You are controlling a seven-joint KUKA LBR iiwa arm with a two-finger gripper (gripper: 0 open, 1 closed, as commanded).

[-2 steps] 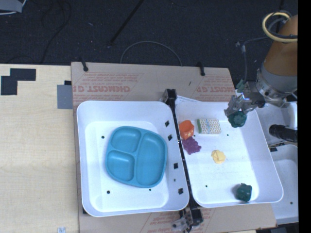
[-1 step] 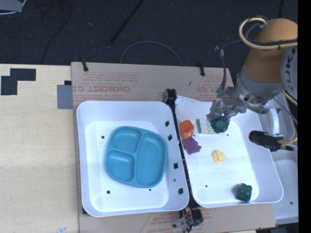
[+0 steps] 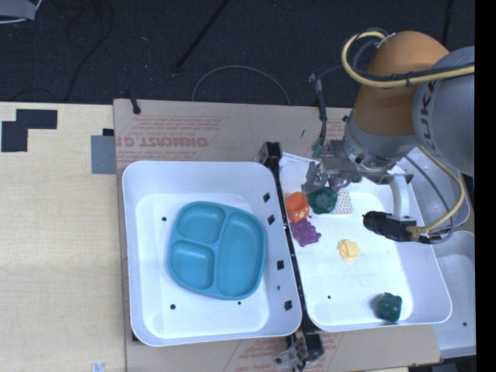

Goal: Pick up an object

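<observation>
The arm [image 3: 403, 91] hangs over the right bin [image 3: 364, 285], and its jaws are directly above a dark green lump [image 3: 322, 201] at the far side of that bin, close to the divider between the two bins. Whether the jaws are wide, narrow or closed on the lump cannot be told, because the wrist hides them.

The main risk is probably crowding. An orange piece [image 3: 296, 204] lies just beside the lump on the left, and a white netted piece [image 3: 342, 202] lies just beside it on the right. A jaw may land on one of them, push it away, or pinch two things together. The lump looks rounded and uneven, so it may also roll or slip out when it is squeezed.

A purple piece [image 3: 304, 233] with a ragged outline lies near the orange one. A small yellow piece [image 3: 348, 249], smooth and soft in look, lies apart near the middle. A second green lump [image 3: 389, 306] sits in the near right corner. The bins seem to be smooth white plastic. The left bin [image 3: 147, 208] holds a blue plate [image 3: 217, 248] with three compartments and rounded corners.
</observation>
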